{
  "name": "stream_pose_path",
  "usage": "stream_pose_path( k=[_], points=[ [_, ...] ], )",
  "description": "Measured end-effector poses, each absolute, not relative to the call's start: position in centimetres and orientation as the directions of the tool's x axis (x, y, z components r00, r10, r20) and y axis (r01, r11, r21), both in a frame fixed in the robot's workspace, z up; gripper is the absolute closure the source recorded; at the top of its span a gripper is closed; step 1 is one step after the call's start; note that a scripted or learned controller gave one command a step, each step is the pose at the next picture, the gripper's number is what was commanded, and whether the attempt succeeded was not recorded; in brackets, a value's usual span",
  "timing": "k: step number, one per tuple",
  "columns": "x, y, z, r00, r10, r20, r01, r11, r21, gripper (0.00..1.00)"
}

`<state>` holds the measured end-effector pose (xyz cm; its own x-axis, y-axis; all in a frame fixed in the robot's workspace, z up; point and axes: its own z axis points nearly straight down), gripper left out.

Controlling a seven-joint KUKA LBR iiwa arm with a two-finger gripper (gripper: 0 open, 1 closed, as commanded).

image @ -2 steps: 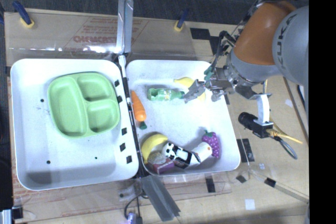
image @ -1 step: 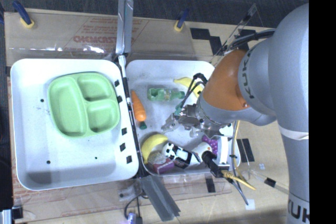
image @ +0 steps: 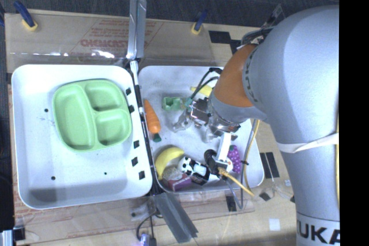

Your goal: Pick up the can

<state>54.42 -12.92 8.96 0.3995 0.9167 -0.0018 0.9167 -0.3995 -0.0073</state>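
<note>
In the right bin [image: 253,178] a small green object [image: 171,103], which looks like the can lying on its side, rests on the floor of the bin toward the back. My gripper [image: 189,114] is low in this bin, just right of and slightly nearer than the green object, close to it. The grey arm with its orange band [image: 233,86] reaches in from the right and hides the bin's right part. I see nothing clearly held in the gripper.
An orange carrot [image: 151,117] lies along the right bin's left wall. Near its front are a yellow fruit [image: 168,157], a black-and-white toy [image: 193,168], a purple item [image: 180,182] and purple grapes [image: 235,157]. The left bin [image: 29,141] holds a green divided plate [image: 92,114].
</note>
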Motion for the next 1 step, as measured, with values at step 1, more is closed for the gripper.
stream_pose_path(
  k=[1],
  points=[
    [60.06,-10.90,9.04,0.380,0.925,0.000,0.925,-0.380,-0.007,0.00]
  ],
)
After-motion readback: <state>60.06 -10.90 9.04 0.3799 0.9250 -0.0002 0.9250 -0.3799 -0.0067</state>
